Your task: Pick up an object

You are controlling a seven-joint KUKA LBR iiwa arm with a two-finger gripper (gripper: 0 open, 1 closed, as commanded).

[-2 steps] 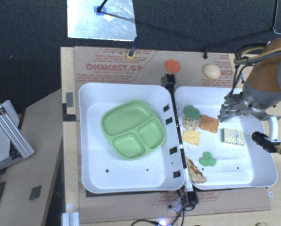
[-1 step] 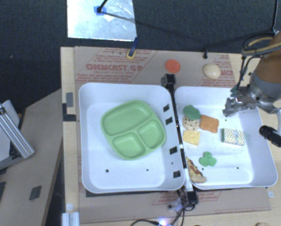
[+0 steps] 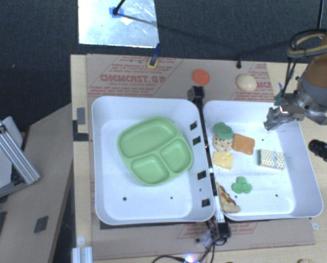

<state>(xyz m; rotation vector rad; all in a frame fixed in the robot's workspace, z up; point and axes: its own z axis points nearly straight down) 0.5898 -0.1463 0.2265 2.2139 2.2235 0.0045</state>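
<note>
Camera view: claw (image 3: 274,118) over right bin (image 3: 309,163) upper right, nothing visibly held; open or closed, cannot tell. Nearest object, patterned block (image 3: 271,159), lies below claw toward bin centre, long axis across bin.

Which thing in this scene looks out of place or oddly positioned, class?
Two things sit outside the bins on the bench behind them: an orange disc and a cream egg-shaped object. In the right bin, a pizza-slice toy is wedged against the left wall, apart from the main cluster.
</note>
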